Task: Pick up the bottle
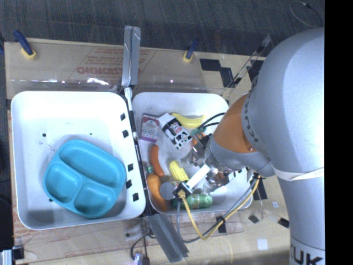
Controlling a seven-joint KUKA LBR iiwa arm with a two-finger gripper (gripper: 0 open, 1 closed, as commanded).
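the bottle, as best can be judged the green rounded thing, lies on its side in the right bin, close to its near wall and just under the arm. the gripper hangs low over the bin's middle, a little beyond the bottle, likely set there for a grasp among the clutter. whether it is open or closed cannot be told, and nothing shows held in it. near the bottle lie one corn cob, one sausage, one carrot, one banana, one small packet and one black-and-white toy. the left bin holds one blue plate with three compartments. there are two bins in all.
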